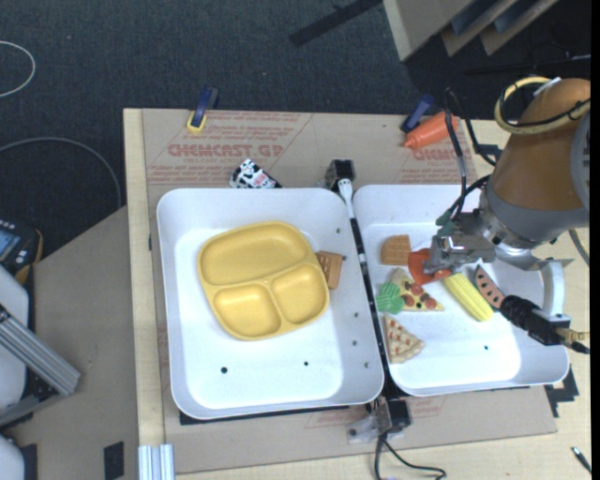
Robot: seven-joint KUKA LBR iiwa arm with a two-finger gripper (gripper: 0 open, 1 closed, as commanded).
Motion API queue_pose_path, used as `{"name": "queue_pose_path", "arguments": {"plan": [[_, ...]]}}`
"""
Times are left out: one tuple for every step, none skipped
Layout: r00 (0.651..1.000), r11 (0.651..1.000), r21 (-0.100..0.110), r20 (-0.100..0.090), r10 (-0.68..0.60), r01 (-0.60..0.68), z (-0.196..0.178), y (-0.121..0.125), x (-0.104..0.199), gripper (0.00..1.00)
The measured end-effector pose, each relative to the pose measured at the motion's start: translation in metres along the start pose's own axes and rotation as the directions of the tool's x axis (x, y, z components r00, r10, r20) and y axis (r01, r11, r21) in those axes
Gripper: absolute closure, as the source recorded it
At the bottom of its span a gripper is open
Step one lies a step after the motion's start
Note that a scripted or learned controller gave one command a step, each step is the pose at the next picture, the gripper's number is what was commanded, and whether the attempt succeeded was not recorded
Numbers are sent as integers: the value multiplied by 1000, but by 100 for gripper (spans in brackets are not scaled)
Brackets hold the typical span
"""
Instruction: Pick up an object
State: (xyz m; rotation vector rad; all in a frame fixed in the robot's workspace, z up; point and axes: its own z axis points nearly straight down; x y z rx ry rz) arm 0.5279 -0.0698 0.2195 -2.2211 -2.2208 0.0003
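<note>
Floor was dark grey-blue carpet [103, 56], evenly lit, no hard shadows. A thin pale cable [21, 58] looped across it at upper left. The bench top was a sheet of brown board [309, 141] printed with red lettering, protective film still on. Clamps sat along its far edge: a blue-and-yellow one [199, 111] toward the left, a blue-and-orange one [427, 127] toward the right. An aluminium extrusion rail [37, 354] angled in at lower left. Pale wooden furniture [459, 23] stood at the top right, partly cut off.
</note>
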Motion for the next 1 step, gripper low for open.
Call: {"name": "queue_pose_path", "arguments": {"plan": [[1000, 1000, -1, 0, -1, 1, 2, 4, 6, 100]]}}
